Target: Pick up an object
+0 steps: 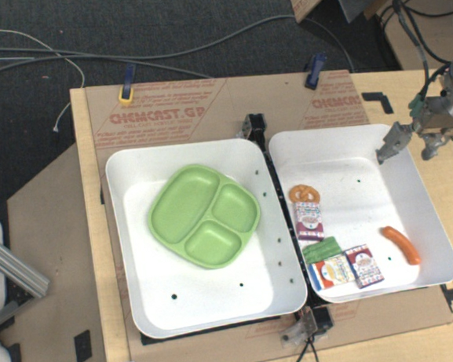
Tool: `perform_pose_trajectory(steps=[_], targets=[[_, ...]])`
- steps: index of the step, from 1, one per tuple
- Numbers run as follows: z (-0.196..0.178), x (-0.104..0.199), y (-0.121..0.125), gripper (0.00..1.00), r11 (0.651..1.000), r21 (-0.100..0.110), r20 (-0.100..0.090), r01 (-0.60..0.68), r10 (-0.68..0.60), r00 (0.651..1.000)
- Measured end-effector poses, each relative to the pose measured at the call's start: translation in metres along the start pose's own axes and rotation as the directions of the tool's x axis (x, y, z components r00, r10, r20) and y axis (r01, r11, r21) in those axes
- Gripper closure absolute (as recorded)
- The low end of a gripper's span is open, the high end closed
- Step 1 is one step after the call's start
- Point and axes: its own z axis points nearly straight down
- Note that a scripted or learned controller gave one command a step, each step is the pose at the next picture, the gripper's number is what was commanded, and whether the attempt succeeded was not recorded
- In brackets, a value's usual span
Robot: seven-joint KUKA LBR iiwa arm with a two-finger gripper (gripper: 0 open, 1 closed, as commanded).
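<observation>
White bin (417,199), orange sausage-shaped toy (401,244)

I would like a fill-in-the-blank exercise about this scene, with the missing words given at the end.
1. The green divided plate lies in the ______ bin.
2. The pretzel lies in the ______ bin, near the wall between the two bins.
3. The gripper hangs over the right bin's ______ corner, away from the objects.
4. The colour of the sausage near the right bin's outer wall is ______.

Missing words: left; right; far right; orange
</observation>
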Motion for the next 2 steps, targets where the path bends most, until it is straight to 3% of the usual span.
perform_pose_trajectory(steps=[1, 2], targets=[[-0.006, 0.001, 0.002, 0.0, 1.0, -0.012, 0.003, 0.003, -0.003, 1.0], [0.046, 0.005, -0.007, 0.0, 1.0, -0.006, 0.001, 0.002, -0.002, 1.0]])
